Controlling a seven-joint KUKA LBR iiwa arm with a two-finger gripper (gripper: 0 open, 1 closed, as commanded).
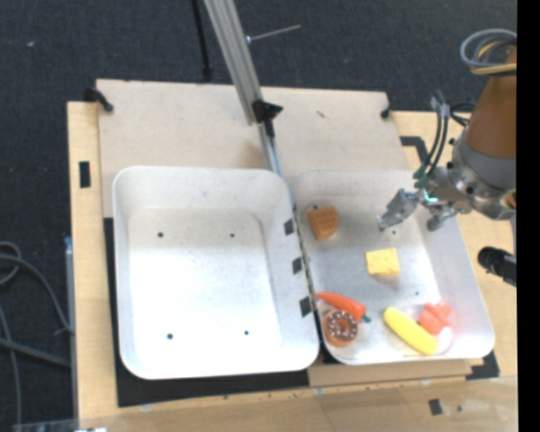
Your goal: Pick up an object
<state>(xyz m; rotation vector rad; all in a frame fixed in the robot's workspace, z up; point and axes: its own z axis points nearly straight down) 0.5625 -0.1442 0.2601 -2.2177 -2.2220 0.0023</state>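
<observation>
The arm (490, 124) comes in from the right, and its hand (414, 210) hangs over the far right part of the right bin (459, 277). Its two fingers (396, 212) are spread apart, with nothing between them. One finger points down and left over the bin floor; the other sits near the bin's right wall.

The things to pick all lie in the right bin. A yellow block (383, 263) sits just below the hand, nearest of all, apart from the fingers. A brown lump (323, 222) lies to the hand's left, near the wall shared by the two bins. Further below the hand, along the bin's near edge, a banana (409, 330) lies at a slant, with a small red-orange piece (436, 316) just beside its right end. Below and left of the hand, in the bin's near left corner, a carrot (340, 303) lies across the top of a round brown doughnut (341, 328), touching it or nearly so.

The left bin (207, 268) stands well to the hand's left, edge to edge with the right one. Both rest on the desk (180, 124). A metal post (234, 48) rises at a slant from the desk behind the bins, up and left of the hand.
</observation>
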